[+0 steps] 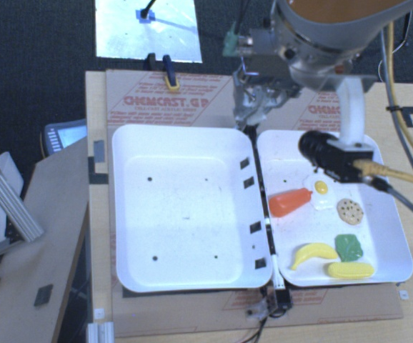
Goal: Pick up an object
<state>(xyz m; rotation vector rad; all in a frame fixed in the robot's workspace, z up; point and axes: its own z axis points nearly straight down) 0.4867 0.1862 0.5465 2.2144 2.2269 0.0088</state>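
While my pincer [249, 116] hangs over the far end of the seam between the two bins, I cannot tell how it is set. My right bin [399, 252] holds six toys: one orange carrot [289, 202], one fried egg [320, 191], one cookie [349, 211], one banana [314, 254], one green piece [349, 246], one yellow piece [350, 269]. They crowd its near half, and the left bin [185, 213] offers open room.
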